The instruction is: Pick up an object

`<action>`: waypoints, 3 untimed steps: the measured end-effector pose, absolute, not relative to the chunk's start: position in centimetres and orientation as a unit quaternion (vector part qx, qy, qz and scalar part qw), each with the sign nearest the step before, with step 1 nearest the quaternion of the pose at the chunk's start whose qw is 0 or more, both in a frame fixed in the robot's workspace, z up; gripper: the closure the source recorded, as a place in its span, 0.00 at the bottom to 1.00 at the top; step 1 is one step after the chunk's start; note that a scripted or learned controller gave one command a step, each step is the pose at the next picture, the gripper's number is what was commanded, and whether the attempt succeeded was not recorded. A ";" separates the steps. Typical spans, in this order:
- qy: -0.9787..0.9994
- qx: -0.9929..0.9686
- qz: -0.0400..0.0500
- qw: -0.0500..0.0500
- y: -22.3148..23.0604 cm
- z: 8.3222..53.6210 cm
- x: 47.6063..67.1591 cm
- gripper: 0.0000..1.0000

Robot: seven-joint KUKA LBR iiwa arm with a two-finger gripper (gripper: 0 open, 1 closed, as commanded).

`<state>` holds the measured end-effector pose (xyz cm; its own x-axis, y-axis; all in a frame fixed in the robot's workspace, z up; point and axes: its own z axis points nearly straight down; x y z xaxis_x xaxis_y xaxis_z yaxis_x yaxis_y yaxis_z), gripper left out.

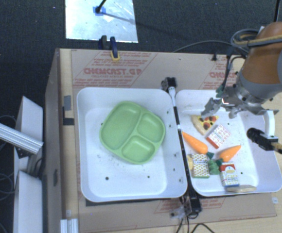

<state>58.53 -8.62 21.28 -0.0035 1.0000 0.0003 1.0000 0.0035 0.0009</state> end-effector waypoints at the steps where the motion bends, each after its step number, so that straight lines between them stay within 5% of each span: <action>1: 0.708 0.706 0.003 0.004 -11.9 8.8 58.9 0.00; 2: 0.708 0.707 0.003 0.008 -12.1 10.0 59.1 1.00; 3: 0.709 0.706 0.002 0.003 -10.5 21.9 60.3 1.00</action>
<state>60.26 -10.55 21.91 -0.0043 1.0000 -0.0013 1.0000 0.0043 0.0065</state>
